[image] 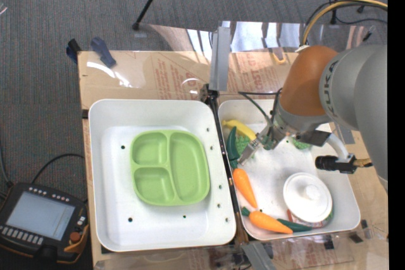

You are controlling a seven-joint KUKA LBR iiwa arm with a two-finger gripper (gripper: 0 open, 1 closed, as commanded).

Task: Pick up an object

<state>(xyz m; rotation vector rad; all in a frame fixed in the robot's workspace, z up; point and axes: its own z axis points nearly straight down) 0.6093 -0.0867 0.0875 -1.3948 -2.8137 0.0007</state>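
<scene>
Here, line by line:

Arm: the grey KUKA arm reaches in from the right, its orange band above the wrist, bent down over the right bin.

Gripper: the gripper hangs low over the back-left part of the right bin, just beside the yellow banana and the dark green vegetable.

Claw state: cannot tell; the tips are small and blurred against the toys below them, and nothing can be seen held there.

Right bin: the right white bin holds all the loose toys.

Banana: a yellow toy banana lies near the bin's back-left corner.

Green vegetable: a dark green toy vegetable lies along the left wall, touching the banana.

Carrots: one orange toy carrot lies slantwise near the left wall; a second carrot lies along the front wall, with a green piece just beside it.

Lidded pot: a white lidded pot with a round knob stands in the front-right part of the bin.

Left bin: the left white bin bears a light green divided plate with three compartments, lying flat near the middle.

Bench: brown cardboard lies behind the bins.

Pendant: a control pendant with a screen lies on the floor at lower left.
</scene>
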